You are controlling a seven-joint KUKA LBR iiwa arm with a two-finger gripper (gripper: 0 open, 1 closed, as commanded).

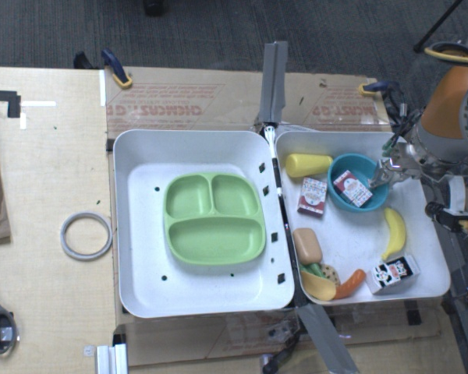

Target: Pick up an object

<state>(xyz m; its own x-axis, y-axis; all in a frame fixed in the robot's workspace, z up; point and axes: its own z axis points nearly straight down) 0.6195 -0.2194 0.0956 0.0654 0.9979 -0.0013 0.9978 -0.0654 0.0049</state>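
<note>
- Arm reaches in from the right, gripper point(380, 176) low at the right rim of blue bowl point(359, 182); grip state: can't tell.
- Bowl holds a red-white carton point(351, 188).
- Beside bowl: yellow cylinder point(308, 164) left, banana point(394, 233) below-right.
- Green divided plate point(214, 218) far left, other bin.

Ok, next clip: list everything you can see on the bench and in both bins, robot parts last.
divided plate: 1, green, in the left bin
yellow cylinder: 1, back of the right bin
bowl: 1, blue, back of right bin, with a small red and white carton in it
red box: 1, left of the bowl
banana: 1, yellow, right side of right bin
black and white carton: 1, front right corner
bread-like piece: 1, tan, front left of right bin
carrot: 1, orange, front edge
ring: 1, grey, on the bench left of the bins
clamps: 2, blue, back edge
arm: 1, grey and orange
pincer: at the bowl's rim
</note>
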